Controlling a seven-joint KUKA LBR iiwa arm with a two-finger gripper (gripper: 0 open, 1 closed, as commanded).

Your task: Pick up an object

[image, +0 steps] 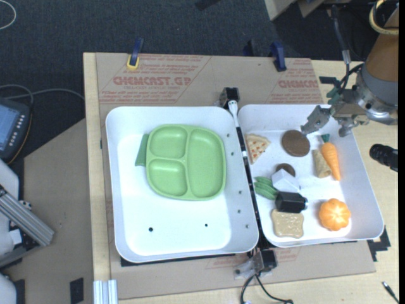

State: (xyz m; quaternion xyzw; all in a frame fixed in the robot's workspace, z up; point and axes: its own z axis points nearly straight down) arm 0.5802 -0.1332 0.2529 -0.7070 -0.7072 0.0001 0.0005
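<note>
My gripper hangs over the far right part of the right bin, open with nothing between its fingers. Just below it lie a round brown cookie and an orange carrot beside a tan roll. Farther forward are an orange, a slice of toast, a black block, a white piece, a green piece and a small brown piece. A cracker wedge lies by the bin's left wall.
The left bin holds a green divided plate. Clamps grip the cardboard-covered bench at the back edge. A black fitting sits between the bins at the far end.
</note>
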